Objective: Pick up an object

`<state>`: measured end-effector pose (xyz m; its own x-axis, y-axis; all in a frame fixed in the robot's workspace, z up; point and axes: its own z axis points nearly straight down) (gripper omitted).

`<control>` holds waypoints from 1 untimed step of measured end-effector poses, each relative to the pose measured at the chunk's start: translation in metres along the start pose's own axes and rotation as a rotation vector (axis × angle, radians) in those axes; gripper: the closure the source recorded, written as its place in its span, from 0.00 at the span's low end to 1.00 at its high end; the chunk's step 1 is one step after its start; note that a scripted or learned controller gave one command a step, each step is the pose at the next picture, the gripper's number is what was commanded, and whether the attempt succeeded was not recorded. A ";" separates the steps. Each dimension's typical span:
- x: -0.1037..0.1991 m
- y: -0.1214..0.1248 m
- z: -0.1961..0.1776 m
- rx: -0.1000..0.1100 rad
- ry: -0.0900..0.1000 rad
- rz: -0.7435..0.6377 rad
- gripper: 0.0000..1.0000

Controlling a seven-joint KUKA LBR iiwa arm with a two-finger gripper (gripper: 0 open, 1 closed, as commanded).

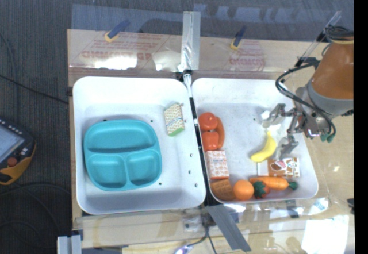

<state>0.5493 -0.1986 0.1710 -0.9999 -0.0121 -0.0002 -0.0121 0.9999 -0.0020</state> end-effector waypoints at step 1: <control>-0.004 0.030 0.080 0.005 -0.011 -0.128 0.00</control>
<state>0.5533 -0.1689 0.0906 -0.9901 -0.1397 -0.0103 -0.1397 0.9902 -0.0073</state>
